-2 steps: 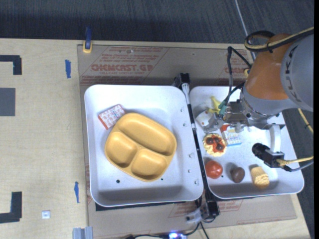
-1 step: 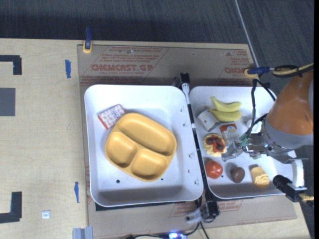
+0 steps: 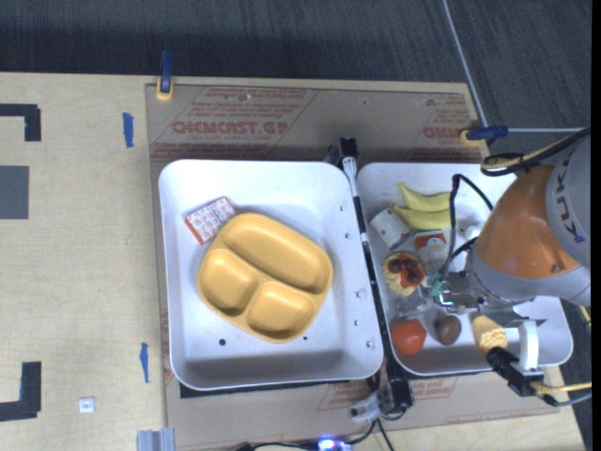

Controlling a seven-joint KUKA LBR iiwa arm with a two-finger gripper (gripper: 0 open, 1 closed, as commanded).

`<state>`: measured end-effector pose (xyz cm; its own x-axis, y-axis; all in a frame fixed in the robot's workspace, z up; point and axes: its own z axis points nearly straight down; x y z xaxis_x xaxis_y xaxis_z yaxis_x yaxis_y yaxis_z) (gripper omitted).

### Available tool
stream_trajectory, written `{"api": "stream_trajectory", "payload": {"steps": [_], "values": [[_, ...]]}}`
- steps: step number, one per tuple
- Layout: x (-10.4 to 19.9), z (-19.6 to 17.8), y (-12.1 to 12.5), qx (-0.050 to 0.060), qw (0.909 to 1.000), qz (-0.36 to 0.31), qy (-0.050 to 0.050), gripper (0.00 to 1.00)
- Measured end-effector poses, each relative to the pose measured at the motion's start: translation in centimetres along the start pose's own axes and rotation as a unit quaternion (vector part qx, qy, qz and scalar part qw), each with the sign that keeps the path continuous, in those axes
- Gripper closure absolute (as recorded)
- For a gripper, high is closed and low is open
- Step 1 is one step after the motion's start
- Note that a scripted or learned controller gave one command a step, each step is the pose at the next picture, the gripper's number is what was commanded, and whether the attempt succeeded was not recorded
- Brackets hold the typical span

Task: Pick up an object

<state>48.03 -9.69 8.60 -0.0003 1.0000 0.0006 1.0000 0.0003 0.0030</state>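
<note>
1. Progress so far looks like basically zero, going by what's on the counter (image 3: 75,252). Nothing is lifted clear of either bin that I can see.
2. Left bin (image 3: 178,280) has a yellow divided tray (image 3: 266,275) lying upside down in the middle, with a small red-and-white packet (image 3: 208,217) tucked just beside its upper-left edge. Both sit untouched, well apart from the arm.
3. Right bin (image 3: 554,346) is where the action is. There's a banana (image 3: 423,205) at the top, a white carton (image 3: 387,224) next to it, a round dish with red stuff (image 3: 404,271) below that, a tomato (image 3: 409,336) and a small brown thing (image 3: 448,328) near the front edge.
4. Arm (image 3: 531,242) hangs over that bin from the right, and the claw (image 3: 449,289) is down among the items, somewhere between the dish and the brown thing. It's too cluttered and dark there; I honestly can't tell what state the claw is in, or whether it has anything.
5. What's left, as I judge it: pretty much the whole job, getting a grip on one item, then raising it out of the bin. Crowding around the dish could make a clean grab tricky.
</note>
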Motion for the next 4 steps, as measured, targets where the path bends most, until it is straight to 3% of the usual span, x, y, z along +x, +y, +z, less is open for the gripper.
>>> {"api": "stream_trajectory", "payload": {"steps": [1, 2, 3, 4], "values": [[-0.1, -1.1, 0.2, -0.003, 1.0, 0.001, -0.001, 1.0], [8.1, -9.9, 0.0, 0.001, 1.0, 0.0, 0.0, 1.0], [-1.1, -0.1, 0.7, 0.0, 1.0, 0.001, -0.001, 1.0], [9.8, -9.9, 0.0, 0.001, 1.0, -0.001, 0.0, 1.0]]}}
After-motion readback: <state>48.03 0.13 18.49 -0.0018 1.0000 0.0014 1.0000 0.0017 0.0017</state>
